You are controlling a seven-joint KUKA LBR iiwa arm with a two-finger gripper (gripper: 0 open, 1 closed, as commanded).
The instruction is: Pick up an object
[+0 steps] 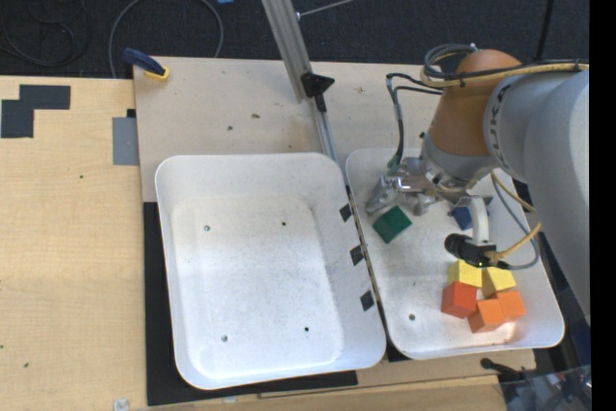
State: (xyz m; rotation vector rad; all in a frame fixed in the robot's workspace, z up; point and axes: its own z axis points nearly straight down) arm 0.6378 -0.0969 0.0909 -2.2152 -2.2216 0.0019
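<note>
Hand (389,197) low over the right bin (420,334), near its upper left corner. Green block (392,224) sits directly below the fingers, tilted (contact or grip: cannot tell, nor finger spread). Red (458,300), orange (499,310) and yellow blocks (484,277) clustered at the bin's lower right, a blue one (461,216) near the wrist. Left bin (183,207) alongside on the counter (221,106).

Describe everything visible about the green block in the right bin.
The green block is a small, dark green cube-like piece with matte faces, maybe painted wood or foam. It sits turned at an angle to the bin's edges, in the upper left part of the right bin, close to the divider side. The pincer hangs directly over its upper edge; whether it touches the block cannot be told. It lies apart from the coloured blocks lower right.
</note>
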